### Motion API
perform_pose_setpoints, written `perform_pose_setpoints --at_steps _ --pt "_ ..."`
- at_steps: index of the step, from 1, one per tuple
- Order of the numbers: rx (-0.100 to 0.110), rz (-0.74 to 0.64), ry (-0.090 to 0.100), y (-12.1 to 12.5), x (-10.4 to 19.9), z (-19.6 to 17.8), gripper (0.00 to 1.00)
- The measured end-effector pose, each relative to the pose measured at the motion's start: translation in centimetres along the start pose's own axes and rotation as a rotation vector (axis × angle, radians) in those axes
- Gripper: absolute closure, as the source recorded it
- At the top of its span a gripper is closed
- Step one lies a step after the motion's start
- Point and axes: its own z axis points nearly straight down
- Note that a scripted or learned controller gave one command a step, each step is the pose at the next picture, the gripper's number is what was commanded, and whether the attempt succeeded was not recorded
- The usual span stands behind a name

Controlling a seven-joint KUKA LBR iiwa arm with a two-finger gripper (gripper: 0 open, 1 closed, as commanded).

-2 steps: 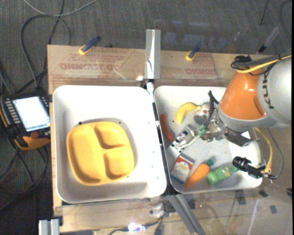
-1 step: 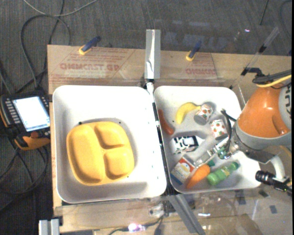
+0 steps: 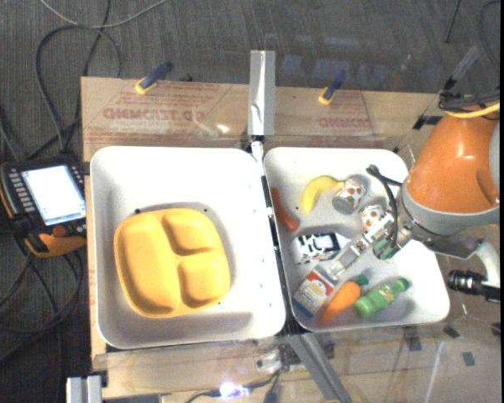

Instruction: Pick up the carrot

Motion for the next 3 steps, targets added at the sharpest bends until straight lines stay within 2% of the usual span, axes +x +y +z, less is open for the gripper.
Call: perform_pose_setpoints --at_steps 1,2,3 --pt "0.002 -0.299 -0.001 -3.1 -4.5 6.2 0.0" --pt "-0.004 -0.543 -0.013 1.8 -3.5 10.1 0.0" --pt "-0.014 -0.543 -0.02 2.3 -3.5 8.6 1.0"
